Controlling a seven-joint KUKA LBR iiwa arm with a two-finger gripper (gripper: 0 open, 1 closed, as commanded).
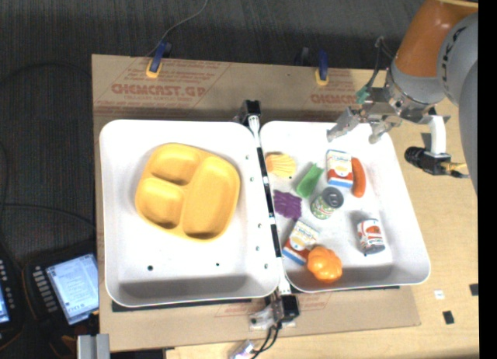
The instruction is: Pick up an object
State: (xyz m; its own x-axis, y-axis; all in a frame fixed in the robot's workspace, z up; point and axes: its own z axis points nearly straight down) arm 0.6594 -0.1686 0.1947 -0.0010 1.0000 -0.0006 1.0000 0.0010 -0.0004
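Note:
My gripper (359,128) hangs open over the back edge of the right bin (411,225), with nothing between its fingers. Just below it in the bin lie a small white and orange carton (338,168) and a red sausage (358,176). Further in are a yellow ridged piece (280,165), a green block (309,179), a purple bunch of grapes (287,204), a small tin can (327,203), a red and white can (372,236), another small carton (300,240) and an orange pepper (324,264).
The left bin (124,264) holds a yellow three-compartment tray (187,189). A black divider strip (264,186) runs between the bins. Both bins sit on a cardboard sheet (186,85) held by clamps at the back.

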